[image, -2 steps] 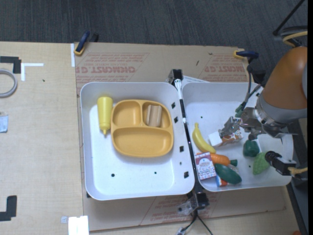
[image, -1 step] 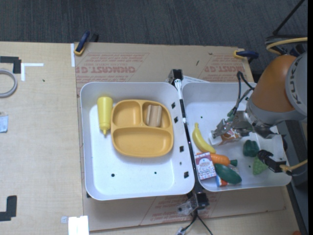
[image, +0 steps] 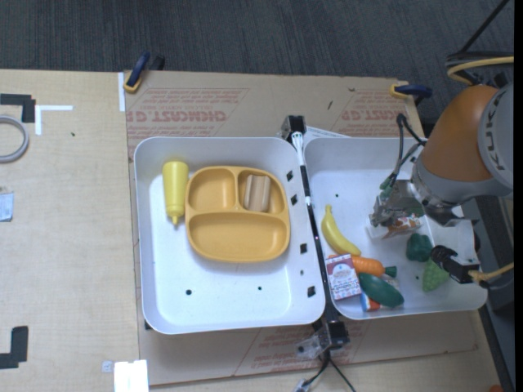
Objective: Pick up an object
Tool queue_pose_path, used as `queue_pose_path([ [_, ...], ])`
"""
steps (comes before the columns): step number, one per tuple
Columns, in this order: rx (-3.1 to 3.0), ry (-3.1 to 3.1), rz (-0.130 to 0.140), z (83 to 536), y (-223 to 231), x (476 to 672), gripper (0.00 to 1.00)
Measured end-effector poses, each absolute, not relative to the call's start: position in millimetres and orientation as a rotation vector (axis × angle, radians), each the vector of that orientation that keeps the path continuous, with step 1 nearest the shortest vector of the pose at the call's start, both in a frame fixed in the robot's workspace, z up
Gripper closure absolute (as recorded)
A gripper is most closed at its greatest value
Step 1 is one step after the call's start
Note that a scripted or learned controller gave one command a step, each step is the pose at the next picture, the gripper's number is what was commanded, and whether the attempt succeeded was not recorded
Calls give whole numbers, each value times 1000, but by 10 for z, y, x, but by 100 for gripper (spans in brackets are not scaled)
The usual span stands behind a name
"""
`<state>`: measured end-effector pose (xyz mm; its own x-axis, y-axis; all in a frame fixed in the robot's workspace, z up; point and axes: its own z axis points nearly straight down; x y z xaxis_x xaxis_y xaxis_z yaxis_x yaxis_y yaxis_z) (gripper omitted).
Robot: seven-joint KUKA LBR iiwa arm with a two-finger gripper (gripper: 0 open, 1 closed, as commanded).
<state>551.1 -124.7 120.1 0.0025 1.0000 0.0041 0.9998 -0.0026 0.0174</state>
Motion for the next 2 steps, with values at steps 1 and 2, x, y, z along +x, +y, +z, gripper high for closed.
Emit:
queue_pose_path([
  [1, 2217, 2213, 24, 1201, -1245, 5511, 0],
  [2, 2418, 2007, 0, 922, -923, 4969, 0],
])
